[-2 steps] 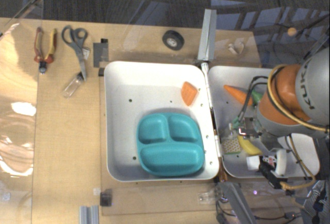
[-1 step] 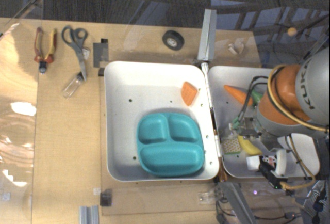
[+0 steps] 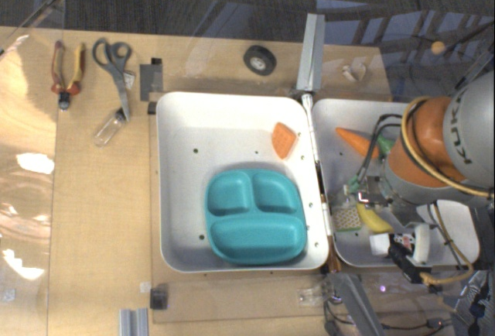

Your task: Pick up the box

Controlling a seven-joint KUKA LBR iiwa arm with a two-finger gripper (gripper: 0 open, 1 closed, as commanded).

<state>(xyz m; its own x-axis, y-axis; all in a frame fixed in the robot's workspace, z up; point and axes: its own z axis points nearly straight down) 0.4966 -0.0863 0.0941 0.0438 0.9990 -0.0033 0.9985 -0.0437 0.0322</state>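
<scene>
Half hides the right bin (image 3: pixel 349 116); hangs with gripper (image 3: pixel 363 191) low near its left wall, just beside the box (image 3: pixel 347 217); cannot tell grip state.

Bench (image 3: pixel 93 234) under me looked like pale wood, glare-streaked; both bins (image 3: pixel 178 172) were smooth, glossy white plastic; teal tray (image 3: pixel 255 218) was matt plastic; scissors (image 3: pixel 120 83) showed bare metal blades; my orange band (image 3: pixel 425 145) looked satin plastic.

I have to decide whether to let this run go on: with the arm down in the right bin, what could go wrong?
The arm covers much of the right bin, so a blind grasp could miss. The yellow item and patterned piece lie close together, so both could be caught. Loose cables hang over the bin and might snag.
</scene>
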